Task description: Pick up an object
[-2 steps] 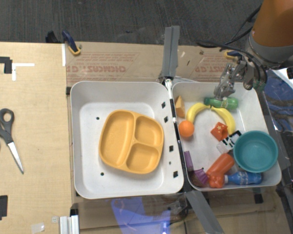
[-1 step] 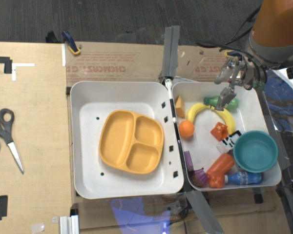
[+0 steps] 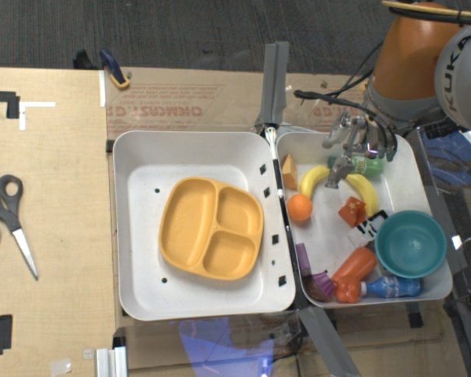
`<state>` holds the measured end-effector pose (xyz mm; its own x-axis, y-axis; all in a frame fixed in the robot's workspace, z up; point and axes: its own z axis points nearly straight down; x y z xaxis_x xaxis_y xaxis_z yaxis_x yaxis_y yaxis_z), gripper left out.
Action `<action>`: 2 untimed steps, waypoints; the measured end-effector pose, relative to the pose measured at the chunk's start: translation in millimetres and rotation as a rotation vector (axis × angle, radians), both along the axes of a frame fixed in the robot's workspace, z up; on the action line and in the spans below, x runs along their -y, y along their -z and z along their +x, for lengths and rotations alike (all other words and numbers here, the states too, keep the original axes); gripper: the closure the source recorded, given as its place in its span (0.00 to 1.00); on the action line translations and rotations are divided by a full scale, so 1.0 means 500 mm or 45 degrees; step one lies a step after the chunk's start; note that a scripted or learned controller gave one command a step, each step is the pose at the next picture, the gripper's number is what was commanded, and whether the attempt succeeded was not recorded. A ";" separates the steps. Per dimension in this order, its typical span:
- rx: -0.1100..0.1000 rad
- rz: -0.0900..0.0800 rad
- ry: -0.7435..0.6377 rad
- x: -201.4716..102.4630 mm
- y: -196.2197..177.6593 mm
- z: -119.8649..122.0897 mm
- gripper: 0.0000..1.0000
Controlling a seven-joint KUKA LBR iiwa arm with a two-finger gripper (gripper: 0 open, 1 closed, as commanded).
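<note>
Bananas are what we take as the likeliest object here, since the hand (image 3: pixel 347 149) hangs right over them in the right bin (image 3: pixel 421 181). We count two: one banana (image 3: pixel 312 178) lies at about nine o'clock from the hand's tip, its curved long axis running from lower left up to the right, and the second banana (image 3: pixel 363 192) sits at about five o'clock from the hand, its long axis slanting from upper left down to the right. A green object (image 3: pixel 370 164) rests just beside the hand at three o'clock, partly hidden by it. We cannot tell whether the hand is spread or pressed together; its metal parts blur against the bin, and we see nothing clearly pinched in it.

Counting the rest of the right bin, we find one orange ball (image 3: pixel 299 208) at eight o'clock from the first banana, one small tan block (image 3: pixel 288 171) near the divider, one red block (image 3: pixel 352 210) touching the second banana's lower end, one teal bowl (image 3: pixel 410 243) at the bin's four o'clock side, one orange bottle (image 3: pixel 352 272) lying tilted, one clear bottle with a blue label (image 3: pixel 391 287) beside it, and one purple item (image 3: pixel 312 277) along the left wall.

The left bin (image 3: pixel 133 234) holds one yellow divided plate (image 3: pixel 211 228) with three compartments. On the desk (image 3: pixel 47 210) at far nine o'clock lies one pair of scissors (image 3: pixel 14 218).
</note>
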<state>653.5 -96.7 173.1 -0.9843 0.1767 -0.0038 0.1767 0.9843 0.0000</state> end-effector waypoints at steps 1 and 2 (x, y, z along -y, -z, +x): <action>0.000 0.000 0.085 0.053 0.154 -0.028 0.00; -0.001 0.001 0.170 0.031 0.161 -0.099 0.00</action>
